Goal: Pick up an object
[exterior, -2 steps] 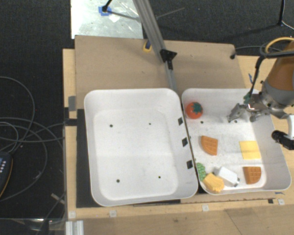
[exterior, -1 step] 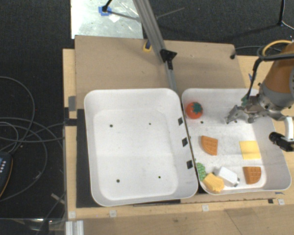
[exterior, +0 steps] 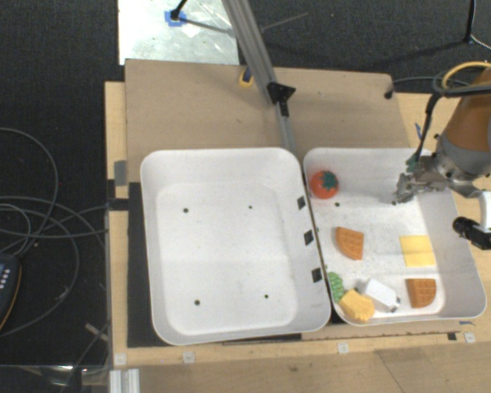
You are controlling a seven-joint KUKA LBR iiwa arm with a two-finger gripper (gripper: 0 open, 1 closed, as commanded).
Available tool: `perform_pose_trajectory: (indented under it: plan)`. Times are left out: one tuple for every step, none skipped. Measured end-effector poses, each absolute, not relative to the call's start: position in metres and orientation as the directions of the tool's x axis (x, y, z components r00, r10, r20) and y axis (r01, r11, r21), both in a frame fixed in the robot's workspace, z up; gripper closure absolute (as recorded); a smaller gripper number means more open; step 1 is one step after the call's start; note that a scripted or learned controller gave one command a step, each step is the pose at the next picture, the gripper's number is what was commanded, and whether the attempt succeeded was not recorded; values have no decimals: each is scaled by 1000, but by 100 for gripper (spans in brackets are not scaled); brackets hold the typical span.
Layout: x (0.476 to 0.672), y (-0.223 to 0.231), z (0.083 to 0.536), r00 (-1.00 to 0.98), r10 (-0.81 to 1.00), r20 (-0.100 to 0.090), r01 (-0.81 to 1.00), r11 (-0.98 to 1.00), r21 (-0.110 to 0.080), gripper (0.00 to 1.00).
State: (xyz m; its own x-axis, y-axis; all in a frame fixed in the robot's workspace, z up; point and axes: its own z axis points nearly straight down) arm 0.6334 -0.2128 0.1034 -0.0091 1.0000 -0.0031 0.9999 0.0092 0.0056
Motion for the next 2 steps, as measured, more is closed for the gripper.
perform_pose_trajectory:
  plan:
    - [633,-209,168,-6,1000,-3,1000,6,8,100]
    - [634,-209,209,-6,1000,-2,1000,6,7,100]
